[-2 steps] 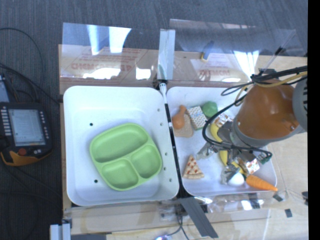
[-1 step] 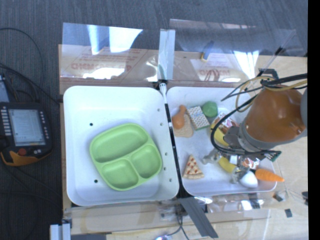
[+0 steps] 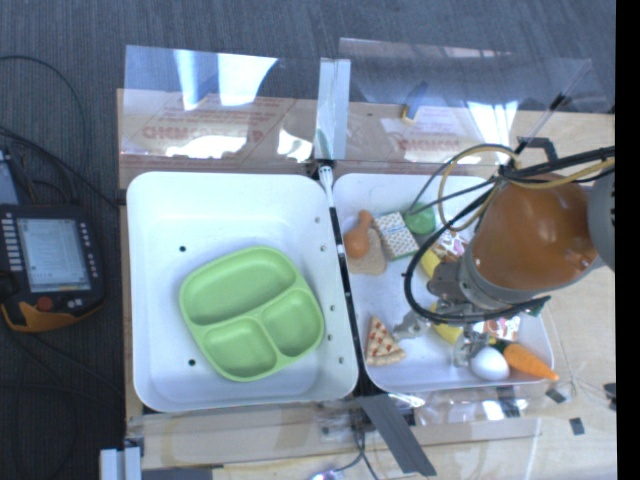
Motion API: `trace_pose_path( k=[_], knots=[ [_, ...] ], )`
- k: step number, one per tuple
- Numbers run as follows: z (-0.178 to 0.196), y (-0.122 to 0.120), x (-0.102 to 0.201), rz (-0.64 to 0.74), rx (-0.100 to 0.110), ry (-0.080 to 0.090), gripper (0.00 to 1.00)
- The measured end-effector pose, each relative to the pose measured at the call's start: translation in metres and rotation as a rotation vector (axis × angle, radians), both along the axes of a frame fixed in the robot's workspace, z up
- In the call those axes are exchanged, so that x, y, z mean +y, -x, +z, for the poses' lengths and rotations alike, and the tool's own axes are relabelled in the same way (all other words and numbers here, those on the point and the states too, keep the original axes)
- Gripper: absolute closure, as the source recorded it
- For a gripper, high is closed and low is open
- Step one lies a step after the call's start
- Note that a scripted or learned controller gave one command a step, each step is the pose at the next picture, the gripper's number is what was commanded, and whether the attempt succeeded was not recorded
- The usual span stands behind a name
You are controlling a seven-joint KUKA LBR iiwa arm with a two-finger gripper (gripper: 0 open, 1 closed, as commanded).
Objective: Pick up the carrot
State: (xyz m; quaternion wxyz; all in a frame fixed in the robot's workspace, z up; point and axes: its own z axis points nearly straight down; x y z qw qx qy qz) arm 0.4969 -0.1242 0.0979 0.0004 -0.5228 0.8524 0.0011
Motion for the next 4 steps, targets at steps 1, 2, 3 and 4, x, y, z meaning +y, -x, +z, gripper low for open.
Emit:
trace_pose_path(
  k=[1,2,3,4],
  knots=[
    [-0.005,0.005,-0.057,0.157,-0.015,-0.010,0.00],
    [0.011,0.006,-0.079,0.412,-0.015,-0.022,0.00],
    [0.019,0.007,-0.080,0.410,-0.009,-0.021,1.00],
    [-0.005,0.006,-0.081,0.765,-0.013,-0.014,1.00]
  ],
)
